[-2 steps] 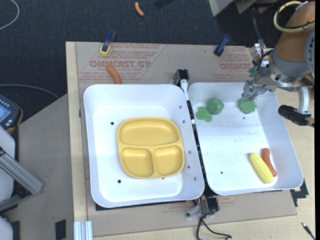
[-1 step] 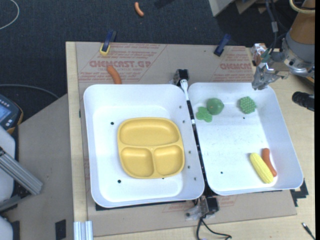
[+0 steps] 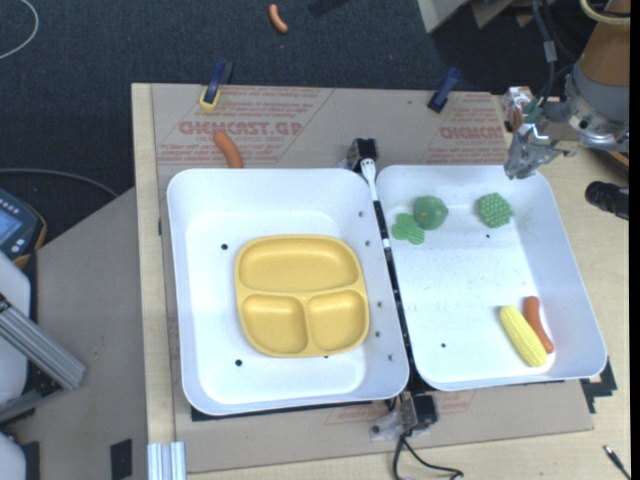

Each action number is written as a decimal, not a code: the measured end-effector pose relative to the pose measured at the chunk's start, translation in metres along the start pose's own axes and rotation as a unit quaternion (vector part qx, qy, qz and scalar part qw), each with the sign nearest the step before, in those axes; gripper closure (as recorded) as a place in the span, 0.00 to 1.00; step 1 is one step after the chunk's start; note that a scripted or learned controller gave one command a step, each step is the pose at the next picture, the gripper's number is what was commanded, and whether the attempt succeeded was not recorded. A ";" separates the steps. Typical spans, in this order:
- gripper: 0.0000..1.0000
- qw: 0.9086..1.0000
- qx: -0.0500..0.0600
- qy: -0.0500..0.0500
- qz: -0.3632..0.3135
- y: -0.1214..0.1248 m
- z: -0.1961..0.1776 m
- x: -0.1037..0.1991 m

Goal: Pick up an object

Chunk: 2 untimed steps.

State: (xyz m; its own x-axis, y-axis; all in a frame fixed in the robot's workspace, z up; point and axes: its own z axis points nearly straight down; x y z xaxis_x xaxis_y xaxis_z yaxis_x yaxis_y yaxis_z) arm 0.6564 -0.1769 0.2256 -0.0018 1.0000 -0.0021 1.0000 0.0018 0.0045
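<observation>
- Left bin (image 3: 200, 268): bears a yellow divided plate (image 3: 300, 294); no part in this step.
- Right bin (image 3: 570, 268): holds the candidates; corn cob (image 3: 523, 335) touching an orange sausage (image 3: 537, 323) near the front; green pieces (image 3: 420, 218) and a textured green ball (image 3: 493, 209) toward the back.
- Gripper (image 3: 521, 165): poised over the back rim, just beside the ball; finger state cannot be told; approach stage, judged; next, descend onto one object.

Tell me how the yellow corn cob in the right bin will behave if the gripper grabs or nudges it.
The corn cob looks rounded and elongated, so a sideways nudge would probably roll it. It lies against an orange sausage, which may shift with it. It looks like a moulded toy, so likely stiff and light.
</observation>
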 end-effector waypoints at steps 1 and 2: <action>1.00 1.000 0.004 0.002 -0.001 -0.034 -0.011 0.041; 1.00 1.000 0.004 0.002 -0.001 -0.066 -0.019 0.083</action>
State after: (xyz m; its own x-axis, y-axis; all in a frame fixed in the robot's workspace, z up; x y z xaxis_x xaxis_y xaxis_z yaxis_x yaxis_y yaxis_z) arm 0.5904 -0.0941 0.2439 -0.0038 1.0000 0.0024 1.0000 0.0038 -0.0032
